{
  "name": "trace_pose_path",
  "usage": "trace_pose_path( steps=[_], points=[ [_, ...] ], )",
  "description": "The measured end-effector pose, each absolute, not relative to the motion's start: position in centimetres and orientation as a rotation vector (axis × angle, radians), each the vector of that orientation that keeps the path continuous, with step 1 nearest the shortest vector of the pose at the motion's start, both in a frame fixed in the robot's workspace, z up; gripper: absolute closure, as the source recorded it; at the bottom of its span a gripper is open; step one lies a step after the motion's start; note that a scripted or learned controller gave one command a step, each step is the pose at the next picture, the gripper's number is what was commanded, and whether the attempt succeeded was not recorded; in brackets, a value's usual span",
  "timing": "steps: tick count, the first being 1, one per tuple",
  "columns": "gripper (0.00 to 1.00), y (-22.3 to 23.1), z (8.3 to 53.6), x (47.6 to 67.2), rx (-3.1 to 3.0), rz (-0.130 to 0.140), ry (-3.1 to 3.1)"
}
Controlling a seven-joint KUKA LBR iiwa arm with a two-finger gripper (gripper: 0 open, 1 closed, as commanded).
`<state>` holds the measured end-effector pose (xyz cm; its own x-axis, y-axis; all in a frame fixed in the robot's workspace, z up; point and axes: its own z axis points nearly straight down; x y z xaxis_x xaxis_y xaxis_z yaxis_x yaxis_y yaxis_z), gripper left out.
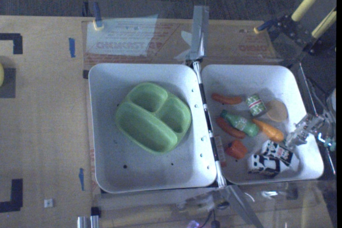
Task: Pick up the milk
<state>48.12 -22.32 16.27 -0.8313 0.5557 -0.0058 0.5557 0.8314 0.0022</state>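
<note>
I see the milk (pixel 271 157) lying on its side in the near corner of the right bin (pixel 299 80). My hand (pixel 299 133) sits just beyond the milk toward the bin's right wall; can't tell if it's spread or pressed together. Around the milk: carrot (pixel 269 130) just behind it, red piece (pixel 236 149) beside, green bottle (pixel 241 123), sausage (pixel 227 99), can (pixel 256 104), tan round (pixel 277 111). Green tray (pixel 153 117) in the left bin (pixel 104 131).

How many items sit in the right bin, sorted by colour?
Red: 3, two sausages and a pepper
Green: 2, bottle, can
Orange: 1, carrot
Tan: 1, bun
Black-and-white: 1, milk
Total: 8
</note>
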Motion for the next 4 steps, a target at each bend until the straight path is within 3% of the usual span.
trace_pose_path(
  steps=[1,2,3,4],
  points=[
    [1.0,-22.4,30.7,48.1,1.121,0.0,2.927],
    [1.0,-22.3,24.5,48.1,1.076,0.0,2.947],
    [1.0,-22.4,24.7,50.2,1.194,0.0,2.898],
    [1.0,-18.1,37.3,48.1,1.312,0.001,2.848]
  ],
)
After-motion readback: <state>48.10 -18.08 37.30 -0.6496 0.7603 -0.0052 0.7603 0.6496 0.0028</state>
